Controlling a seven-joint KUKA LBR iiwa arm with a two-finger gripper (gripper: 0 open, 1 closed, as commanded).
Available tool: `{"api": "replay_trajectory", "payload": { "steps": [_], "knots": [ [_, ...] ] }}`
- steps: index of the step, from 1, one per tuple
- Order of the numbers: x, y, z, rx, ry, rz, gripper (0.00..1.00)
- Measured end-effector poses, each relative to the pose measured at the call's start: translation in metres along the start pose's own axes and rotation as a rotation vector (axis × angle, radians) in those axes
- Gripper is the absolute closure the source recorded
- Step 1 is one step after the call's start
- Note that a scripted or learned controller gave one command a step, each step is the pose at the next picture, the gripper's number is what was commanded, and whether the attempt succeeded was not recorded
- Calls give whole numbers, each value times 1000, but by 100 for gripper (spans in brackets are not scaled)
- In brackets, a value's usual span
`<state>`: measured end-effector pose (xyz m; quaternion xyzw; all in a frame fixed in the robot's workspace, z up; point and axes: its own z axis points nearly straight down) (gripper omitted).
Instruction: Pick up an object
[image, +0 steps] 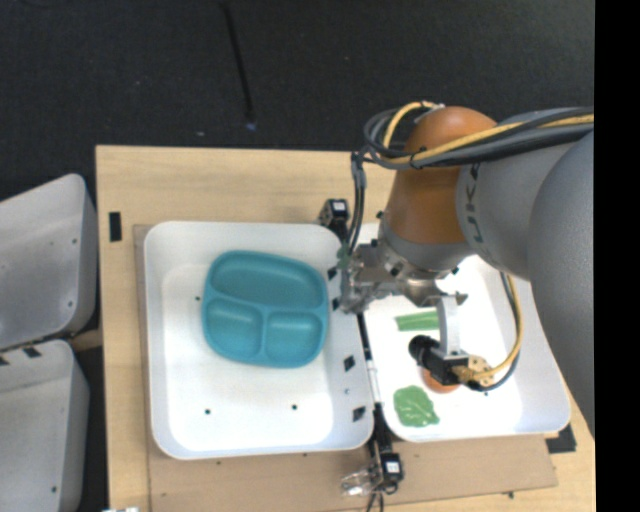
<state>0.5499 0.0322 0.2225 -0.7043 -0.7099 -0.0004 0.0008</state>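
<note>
Looking down at the wooden bench (120, 180), you've got the two white bins sitting side by side, touching along the middle. The left bin (180, 420) has a teal plate (266, 308) in it, the divided kind with three sections, lying flat in the upper half of the bin, closer to the shared wall than to the far side.

The right bin (530, 400) is where the small stuff is. A green strip (417, 321) is lying flat near the middle of that bin's left half. Below it, down by the near-left corner, sits a green lump (414, 407), kinda leaf shaped, hard to say what it really is. Between those two a small orange thing (436, 379) peeks out, mostly hidden by the robot's own hardware, so no idea what it is either.

The arm (540, 200) comes in from the right and covers most of the right bin's upper part, with the orange band (430, 190) up top. The gripper (355, 285) is low over the wall between the two bins, just beside the plate's right edge and near the green strip. Honestly can't tell whether it's open or closed from this angle, the wrist blocks it. Nothing visibly held, and all the items sit in their bins.
</note>
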Motion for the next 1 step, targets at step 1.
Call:
{"api": "replay_trajectory", "payload": {
  "steps": [1],
  "knots": [
    [44,14,-4,-2,0,1,100]
  ]
}}
